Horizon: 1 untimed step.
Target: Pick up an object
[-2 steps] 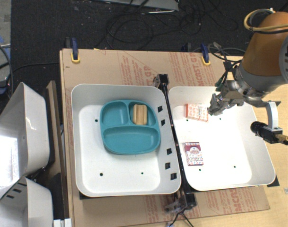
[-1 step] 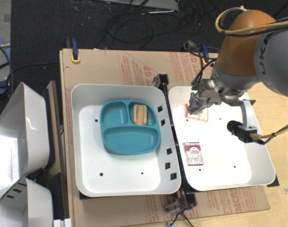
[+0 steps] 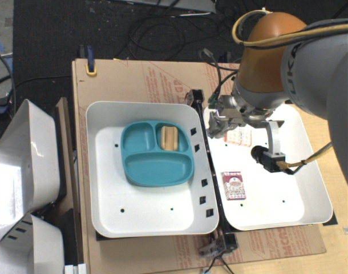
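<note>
Locate the small red-and-white packet lying flat in the right bin, lower centre of the frame; its flat pose leaves little to pinch. A second card lies above it, just beside the gripper. Finger state: cannot tell. In the left bin, the teal tray holds a wooden block in its upper-right compartment.

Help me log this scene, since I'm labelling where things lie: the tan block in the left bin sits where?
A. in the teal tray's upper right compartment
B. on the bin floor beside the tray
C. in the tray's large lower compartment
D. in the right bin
A: the tan block lies inside the small upper right compartment of the teal tray.
</note>
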Available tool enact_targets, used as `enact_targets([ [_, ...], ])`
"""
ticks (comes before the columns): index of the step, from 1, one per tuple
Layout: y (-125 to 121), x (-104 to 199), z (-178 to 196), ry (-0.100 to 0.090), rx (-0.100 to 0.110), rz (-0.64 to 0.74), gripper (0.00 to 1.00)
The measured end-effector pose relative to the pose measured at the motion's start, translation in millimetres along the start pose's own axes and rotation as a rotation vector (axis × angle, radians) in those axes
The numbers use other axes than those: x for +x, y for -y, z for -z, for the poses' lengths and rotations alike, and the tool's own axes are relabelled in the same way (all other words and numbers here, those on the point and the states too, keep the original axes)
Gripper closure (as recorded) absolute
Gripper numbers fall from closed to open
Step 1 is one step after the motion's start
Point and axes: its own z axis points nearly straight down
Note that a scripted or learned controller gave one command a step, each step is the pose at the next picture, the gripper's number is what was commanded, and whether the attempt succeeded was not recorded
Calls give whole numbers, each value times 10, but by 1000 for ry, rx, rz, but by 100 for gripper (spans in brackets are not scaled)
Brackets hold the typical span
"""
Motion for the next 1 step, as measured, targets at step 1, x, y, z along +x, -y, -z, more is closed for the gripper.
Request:
enact_targets([
  [1, 78, 461, 18, 0, 0, 1, 100],
])
